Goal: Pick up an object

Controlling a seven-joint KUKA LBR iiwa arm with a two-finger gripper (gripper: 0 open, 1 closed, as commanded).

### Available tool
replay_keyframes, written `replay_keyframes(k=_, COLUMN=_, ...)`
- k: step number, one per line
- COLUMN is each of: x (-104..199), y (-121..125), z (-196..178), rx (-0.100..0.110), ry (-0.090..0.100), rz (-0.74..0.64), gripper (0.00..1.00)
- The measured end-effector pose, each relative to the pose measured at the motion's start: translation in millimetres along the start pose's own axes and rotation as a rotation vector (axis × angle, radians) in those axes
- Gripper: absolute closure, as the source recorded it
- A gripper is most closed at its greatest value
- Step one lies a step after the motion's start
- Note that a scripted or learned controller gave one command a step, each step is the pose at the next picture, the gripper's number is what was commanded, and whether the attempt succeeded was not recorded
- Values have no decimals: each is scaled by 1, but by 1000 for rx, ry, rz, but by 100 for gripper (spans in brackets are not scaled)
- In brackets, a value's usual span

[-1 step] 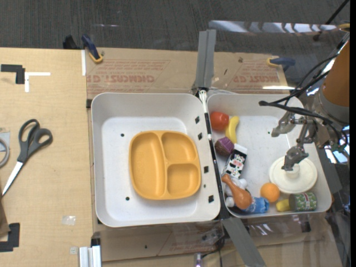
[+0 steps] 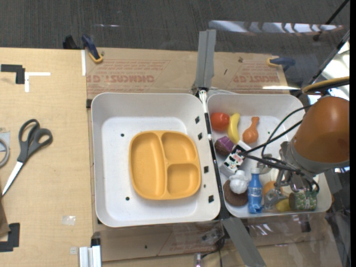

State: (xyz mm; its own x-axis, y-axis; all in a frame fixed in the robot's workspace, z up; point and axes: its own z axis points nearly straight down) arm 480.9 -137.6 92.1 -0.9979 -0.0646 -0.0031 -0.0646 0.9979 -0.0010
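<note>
Since the crowded right bin holds the pickable items, gripper hangs at its four o'clock corner, near the blue bottle; finger state unreadable.

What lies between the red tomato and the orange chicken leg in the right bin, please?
A yellow banana lies between the tomato and the chicken leg, seen in the camera view.

One fixed overhead camera looks down aslant on both bins (arm enters right).
</note>
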Motion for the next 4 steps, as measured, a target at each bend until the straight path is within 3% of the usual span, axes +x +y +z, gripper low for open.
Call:
replay_keyframes(k=1, x=-63, y=19, z=-1, rx=9, ry=-1, rz=183, gripper=0)
replay_keyframes(k=2, x=-116, y=2, z=-1, rx=1, ry=0, rz=274, gripper=0)
replay_keyframes(k=3, x=3, y=8, z=0, rx=0, ry=3, rz=474, gripper=0)
replay_keyframes(k=4, x=1, y=8, z=-9, rx=1, ry=-1, rz=472, gripper=100)
